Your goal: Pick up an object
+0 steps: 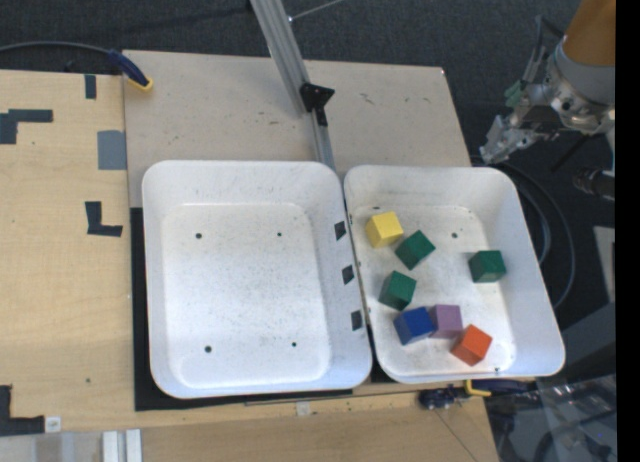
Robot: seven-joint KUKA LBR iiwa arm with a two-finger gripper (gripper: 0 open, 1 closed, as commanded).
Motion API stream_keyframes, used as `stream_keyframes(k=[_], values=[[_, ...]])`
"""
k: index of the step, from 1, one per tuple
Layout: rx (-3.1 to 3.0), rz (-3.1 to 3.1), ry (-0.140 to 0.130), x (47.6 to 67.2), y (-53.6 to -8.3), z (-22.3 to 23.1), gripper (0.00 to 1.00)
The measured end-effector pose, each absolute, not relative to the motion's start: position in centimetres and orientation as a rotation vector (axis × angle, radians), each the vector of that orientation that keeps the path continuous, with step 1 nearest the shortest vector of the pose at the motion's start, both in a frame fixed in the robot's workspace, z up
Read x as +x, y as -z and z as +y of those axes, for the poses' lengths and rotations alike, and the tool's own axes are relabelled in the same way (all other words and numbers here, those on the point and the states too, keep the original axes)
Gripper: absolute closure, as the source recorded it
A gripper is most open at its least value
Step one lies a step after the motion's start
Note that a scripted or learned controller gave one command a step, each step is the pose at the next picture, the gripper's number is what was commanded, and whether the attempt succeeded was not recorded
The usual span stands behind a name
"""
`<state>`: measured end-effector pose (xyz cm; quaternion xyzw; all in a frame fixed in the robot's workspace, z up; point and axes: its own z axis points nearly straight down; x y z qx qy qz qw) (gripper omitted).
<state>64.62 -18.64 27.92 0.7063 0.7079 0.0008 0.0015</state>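
camera view shows the gripper [505,138] high at the right, outside the right bin [530,250], near its upper right corner. if its fingers are open or closed i cannot tell, they are too small and mixed with the dark floor. nothing is seen between them.

the cubes lie all in the right bin: a yellow cube [384,229] at the top, two green cubes [415,248] [398,289] below it, a third green cube [487,266] alone more to the right, then a blue cube [413,324], a purple cube [447,319] and an orange cube [472,344] close together in a row near the lower edge. the left bin [160,250] stands just beside.

i judge that the step is the approach: no object is chosen yet. the next move calls for bringing the gripper over the bin and down on one cube; the lone green one is the easiest, because it has free space around.

cubes have no long axis. most sit turned, with corners toward the bin walls, so the fingers should meet two flat faces.
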Motion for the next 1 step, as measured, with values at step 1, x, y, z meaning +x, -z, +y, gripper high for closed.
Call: stream_keyframes(k=[1], values=[[2.215, 2.230, -0.001, 64.57, -28.21, -12.95, 1.00]])
